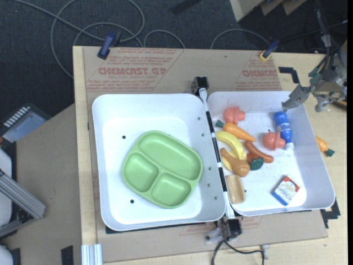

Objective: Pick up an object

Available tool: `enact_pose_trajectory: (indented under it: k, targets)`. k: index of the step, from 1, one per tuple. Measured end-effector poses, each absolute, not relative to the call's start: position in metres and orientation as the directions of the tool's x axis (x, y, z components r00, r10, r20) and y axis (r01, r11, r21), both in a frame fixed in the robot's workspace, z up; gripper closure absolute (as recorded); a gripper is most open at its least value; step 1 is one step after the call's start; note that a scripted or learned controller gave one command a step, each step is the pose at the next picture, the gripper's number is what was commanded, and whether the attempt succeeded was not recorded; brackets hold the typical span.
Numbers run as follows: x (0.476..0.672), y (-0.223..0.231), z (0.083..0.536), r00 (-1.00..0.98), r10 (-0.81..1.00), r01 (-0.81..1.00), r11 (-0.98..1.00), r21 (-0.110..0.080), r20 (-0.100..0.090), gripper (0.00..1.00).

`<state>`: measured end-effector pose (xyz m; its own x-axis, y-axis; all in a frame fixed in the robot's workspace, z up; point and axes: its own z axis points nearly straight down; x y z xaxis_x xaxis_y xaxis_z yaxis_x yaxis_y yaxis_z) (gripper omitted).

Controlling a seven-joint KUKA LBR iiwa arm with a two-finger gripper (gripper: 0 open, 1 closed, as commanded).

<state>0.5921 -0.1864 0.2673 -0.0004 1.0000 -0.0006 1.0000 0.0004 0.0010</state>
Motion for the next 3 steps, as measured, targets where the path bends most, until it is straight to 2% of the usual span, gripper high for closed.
enact_pose_trajectory:
  k: [1, 2, 3]
  targets:
    - [0.641, -0.18, 0.101, -0.004, 1.0, 1.0, 0.004, 0.009, 0.005, 0.0]
    - [0.59, -0.167, 0.084, 0.0, 1.0, 1.0, 0.0, -0.001, 0.002, 0.0]
    - [0.59, -0.167, 0.095, 0.001, 1.0, 1.0, -0.001, 0.002, 0.0, 1.0]
